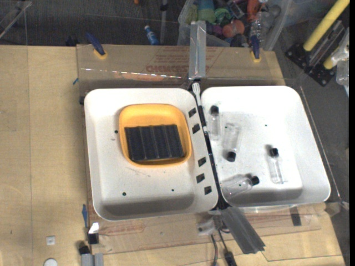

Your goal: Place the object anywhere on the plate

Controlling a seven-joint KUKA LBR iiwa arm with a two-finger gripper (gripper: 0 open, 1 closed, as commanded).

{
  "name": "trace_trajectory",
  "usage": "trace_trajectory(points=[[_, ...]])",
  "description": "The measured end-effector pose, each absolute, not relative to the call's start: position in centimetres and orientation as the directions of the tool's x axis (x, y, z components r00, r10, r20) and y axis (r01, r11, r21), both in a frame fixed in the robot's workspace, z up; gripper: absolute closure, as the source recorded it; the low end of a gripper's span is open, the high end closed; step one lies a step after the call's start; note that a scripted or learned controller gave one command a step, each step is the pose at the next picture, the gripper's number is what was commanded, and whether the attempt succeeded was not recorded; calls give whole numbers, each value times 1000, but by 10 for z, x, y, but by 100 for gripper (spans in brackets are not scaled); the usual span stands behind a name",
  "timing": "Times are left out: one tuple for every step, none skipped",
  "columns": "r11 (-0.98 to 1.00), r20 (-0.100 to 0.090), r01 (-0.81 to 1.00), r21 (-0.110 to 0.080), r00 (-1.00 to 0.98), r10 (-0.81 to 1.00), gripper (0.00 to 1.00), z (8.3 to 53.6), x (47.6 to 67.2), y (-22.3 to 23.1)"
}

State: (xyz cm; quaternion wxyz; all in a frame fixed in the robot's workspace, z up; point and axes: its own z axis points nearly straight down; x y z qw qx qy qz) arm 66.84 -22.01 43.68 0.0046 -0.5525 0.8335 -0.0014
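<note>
Starting at the near edge, a grey bracket (242,233) and loose cables (217,247) are noted on the wooden bench (33,148), at the joint between the two bins. The left bin (102,193) and right bin (310,165) are set touching, with a row of black tabs (201,148) along their shared rim.

Four clear vials with black caps are recorded lying in the right bin, all apart from one another. The nearest vial (238,184) is found near the front wall, a second vial (275,166) to its right, a third vial (231,142) towards the centre, and the far vial (214,122) just beside the shared rim. The rim is placed between every vial and the plate (126,115), an orange dish in the left bin. Most of the plate is covered by a dark ribbed block (153,142).

How far the gripper is open, what it holds, and how the vials lie relative to it cannot be told.

Beyond the bins, a cardboard sheet (138,62) held by blue clamps (98,47), an upright metal strip (197,49), a clear box of toys (233,7) and a yellow tube (331,15) are observed.
</note>
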Motion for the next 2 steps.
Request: trace_trajectory(points=[[59, -5, -998, -6, -59, -998, 100, 436, 668, -220], [-189, -4, -982, -6, 189, -982, 100, 436, 668, -220]])
